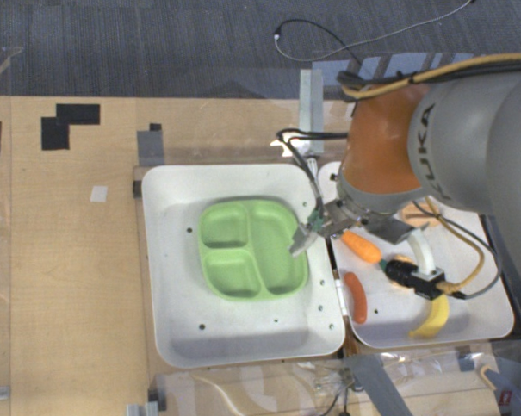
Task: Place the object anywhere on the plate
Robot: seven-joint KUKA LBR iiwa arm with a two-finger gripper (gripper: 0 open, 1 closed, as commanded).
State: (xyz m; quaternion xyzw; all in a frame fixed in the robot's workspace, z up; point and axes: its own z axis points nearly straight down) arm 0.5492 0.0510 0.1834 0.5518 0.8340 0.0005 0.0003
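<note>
My jaws [302, 241] hang over the right edge of the green divided plate [248, 249] in the left bin [240, 333]; I cannot tell how wide they stand or whether they hold anything. To their right lie a carrot [362, 246], a red sausage [357, 296] and a banana [431, 318].

We see a smooth, matt green plastic plate [249, 249] inside a glossy white plastic bin [175, 319]; beneath the bin, the bench [65, 280] looks like pale wood.
</note>
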